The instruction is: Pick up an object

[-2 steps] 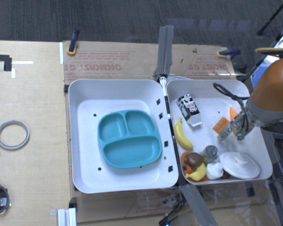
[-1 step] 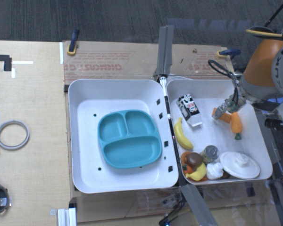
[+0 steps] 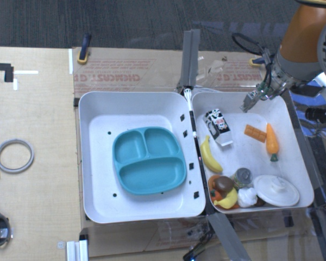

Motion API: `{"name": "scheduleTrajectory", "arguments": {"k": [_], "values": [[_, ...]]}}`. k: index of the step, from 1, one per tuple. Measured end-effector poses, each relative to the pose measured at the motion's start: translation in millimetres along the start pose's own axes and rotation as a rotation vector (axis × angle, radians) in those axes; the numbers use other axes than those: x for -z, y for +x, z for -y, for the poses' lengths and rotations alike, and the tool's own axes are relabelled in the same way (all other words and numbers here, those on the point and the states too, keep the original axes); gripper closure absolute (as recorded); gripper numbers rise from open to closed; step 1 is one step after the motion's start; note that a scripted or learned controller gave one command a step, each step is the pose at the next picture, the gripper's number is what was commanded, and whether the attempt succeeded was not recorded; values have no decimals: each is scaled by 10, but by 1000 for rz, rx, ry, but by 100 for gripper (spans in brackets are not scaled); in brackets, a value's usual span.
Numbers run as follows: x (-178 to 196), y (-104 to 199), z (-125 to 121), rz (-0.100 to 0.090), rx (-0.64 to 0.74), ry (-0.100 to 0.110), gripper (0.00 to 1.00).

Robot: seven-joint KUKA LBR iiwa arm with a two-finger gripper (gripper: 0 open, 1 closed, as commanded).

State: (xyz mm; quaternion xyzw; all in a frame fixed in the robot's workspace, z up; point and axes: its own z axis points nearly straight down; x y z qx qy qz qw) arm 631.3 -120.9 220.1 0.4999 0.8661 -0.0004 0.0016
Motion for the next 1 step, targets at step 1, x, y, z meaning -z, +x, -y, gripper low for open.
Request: {"name": "scheduleTrajectory", "arguments": {"k": [1], "values": [[-1284, 334, 343, -3, 382, 1, 100]]}}
